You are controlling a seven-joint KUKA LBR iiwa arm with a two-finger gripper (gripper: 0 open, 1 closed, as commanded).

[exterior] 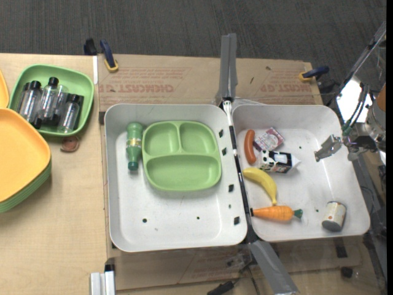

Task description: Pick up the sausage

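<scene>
Tabletop (pixel 55 238): pale wood, with a brown cardboard sheet (pixel 184 82) laid over its middle. Two shallow white bins side by side on the cardboard, left bin (pixel 178 226) and right bin (pixel 307 232), touching along a centre seam. Left of the bins: green tray (pixel 83 85) of dark bottles, stack of orange plates (pixel 21 165) at the edge.

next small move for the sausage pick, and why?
Probably move the gripper across the right bin toward its left wall. The sausage lies there, beside the snack packet and above the banana, while the gripper hangs near the bin's right side, well apart from it, with nothing between its fingers.
</scene>
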